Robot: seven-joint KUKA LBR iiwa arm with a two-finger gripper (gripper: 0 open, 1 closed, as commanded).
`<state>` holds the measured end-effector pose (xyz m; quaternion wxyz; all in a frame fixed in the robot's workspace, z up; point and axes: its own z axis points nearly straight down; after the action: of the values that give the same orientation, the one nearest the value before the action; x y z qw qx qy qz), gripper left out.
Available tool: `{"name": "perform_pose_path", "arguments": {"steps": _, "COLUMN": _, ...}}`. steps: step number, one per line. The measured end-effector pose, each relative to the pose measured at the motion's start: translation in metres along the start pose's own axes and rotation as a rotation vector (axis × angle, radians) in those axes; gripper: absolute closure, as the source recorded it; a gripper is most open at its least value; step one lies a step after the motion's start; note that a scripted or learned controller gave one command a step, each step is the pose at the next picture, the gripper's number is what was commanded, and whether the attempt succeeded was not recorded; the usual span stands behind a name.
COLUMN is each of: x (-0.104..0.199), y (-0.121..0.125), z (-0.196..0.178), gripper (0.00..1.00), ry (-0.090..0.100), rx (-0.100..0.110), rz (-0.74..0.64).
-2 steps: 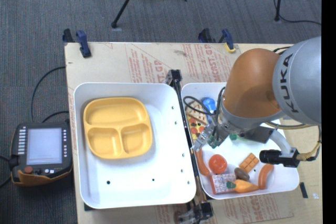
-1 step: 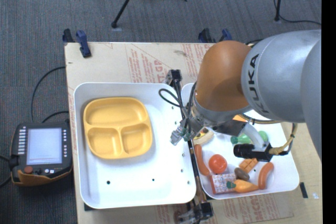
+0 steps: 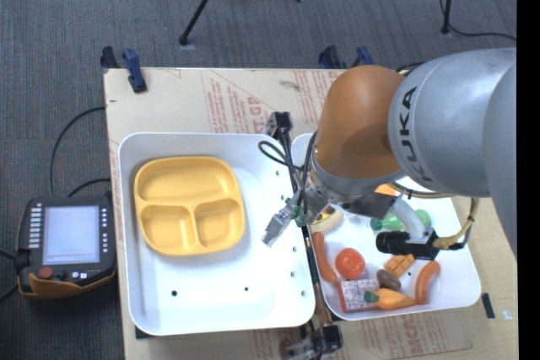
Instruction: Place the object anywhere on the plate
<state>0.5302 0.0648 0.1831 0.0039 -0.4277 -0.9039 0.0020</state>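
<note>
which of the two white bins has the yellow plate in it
The left bin: the yellow three-compartment plate lies in its upper left part. The right bin holds a heap of toy food instead.

The yellow divided plate point(image 3: 191, 204) lies bare in the left bin point(image 3: 152, 303), with open white floor around it. Toy foods point(image 3: 371, 274) crowd the right bin point(image 3: 460, 287), beneath the arm point(image 3: 396, 126).

"KUKA" on the grey arm point(image 3: 439, 131) (black letters, running vertically).
</note>
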Motion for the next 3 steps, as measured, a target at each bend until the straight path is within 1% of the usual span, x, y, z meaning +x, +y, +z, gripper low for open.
{"name": "perform_pose_path", "arguments": {"steps": 1, "x": 0.0254, "y": 0.0025, "z": -0.0002, "gripper": 0.00, "ry": 0.001, "rx": 0.001, "rz": -0.291}}
{"name": "perform_pose_path", "arguments": {"steps": 3, "x": 0.0247, "y": 0.0021, "z": -0.0001, "gripper": 0.00, "ry": 0.001, "rx": 0.001, "rz": -0.287}}
